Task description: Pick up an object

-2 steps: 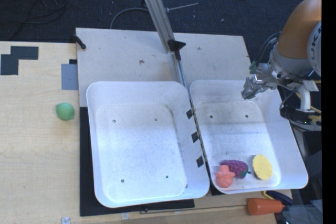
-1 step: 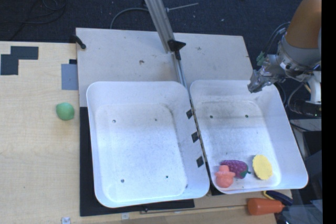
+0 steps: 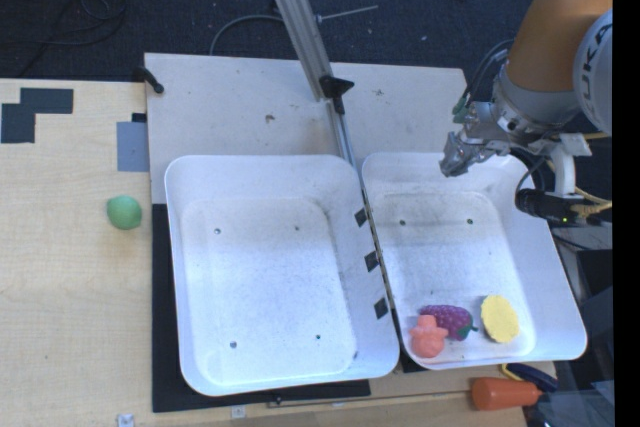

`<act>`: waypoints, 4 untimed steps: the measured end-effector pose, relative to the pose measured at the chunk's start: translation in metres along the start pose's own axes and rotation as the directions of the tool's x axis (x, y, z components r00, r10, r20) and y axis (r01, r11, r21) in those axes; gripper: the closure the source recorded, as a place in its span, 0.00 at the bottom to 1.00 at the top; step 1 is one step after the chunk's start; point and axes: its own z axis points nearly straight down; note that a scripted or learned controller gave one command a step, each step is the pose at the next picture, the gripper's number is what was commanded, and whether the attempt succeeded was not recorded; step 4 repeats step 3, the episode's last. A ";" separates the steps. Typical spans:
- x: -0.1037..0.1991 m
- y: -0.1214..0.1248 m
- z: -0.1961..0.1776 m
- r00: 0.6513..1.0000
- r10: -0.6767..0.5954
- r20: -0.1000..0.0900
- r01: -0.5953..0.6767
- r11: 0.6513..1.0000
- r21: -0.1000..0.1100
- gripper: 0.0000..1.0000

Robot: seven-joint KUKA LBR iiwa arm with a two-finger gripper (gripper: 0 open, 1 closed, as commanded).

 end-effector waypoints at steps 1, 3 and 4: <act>0.056 0.009 0.008 1.000 0.001 0.000 -0.001 1.000 0.002 1.00; 0.157 0.015 0.008 1.000 0.001 0.000 -0.001 1.000 0.002 1.00; 0.157 0.015 0.008 1.000 0.001 0.000 -0.001 1.000 0.002 1.00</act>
